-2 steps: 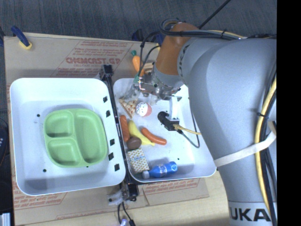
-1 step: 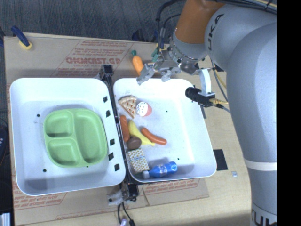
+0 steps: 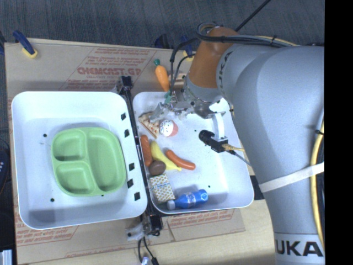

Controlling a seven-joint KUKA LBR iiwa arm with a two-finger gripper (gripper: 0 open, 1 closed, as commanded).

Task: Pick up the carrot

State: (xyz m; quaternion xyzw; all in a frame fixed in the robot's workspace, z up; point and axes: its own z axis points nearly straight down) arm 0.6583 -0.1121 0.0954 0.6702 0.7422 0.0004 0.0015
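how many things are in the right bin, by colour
Right bin:
orange/red: 2, hot dog, sausage
yellow: 1, banana
brown: 1, round piece
blue: 1, bottle
tan: 2, cracker, pizza slice
white and red: 1, ball
Total: 8

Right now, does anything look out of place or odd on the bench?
Yes: the carrot lies outside both bins, on the cardboard just beyond the right bin's far rim, while the other toy food sits inside that bin.
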